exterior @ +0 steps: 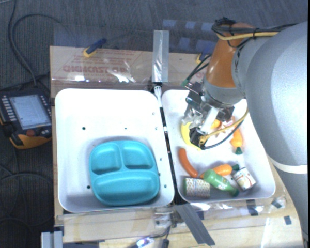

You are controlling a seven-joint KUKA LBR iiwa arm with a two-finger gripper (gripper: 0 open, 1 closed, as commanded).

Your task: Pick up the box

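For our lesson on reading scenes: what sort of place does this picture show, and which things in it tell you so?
Probably a robotics lab test bench. A grey arm with an orange band reaches over two white bins, a handheld control pendant lies on the carpet nearby, and the right bin holds toy food such as a carrot.

Even overhead light, glare on white bins (67, 138), soft shadows, slightly blurry

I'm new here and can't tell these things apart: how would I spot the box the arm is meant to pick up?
Look at the right bin, the one the arm reaches into. Along its near edge lies a row of small things; the box is at the left end, next to the green bottle. It is the only flat, grey, speckled, rectangular piece; its neighbours are rounded and brightly coloured.
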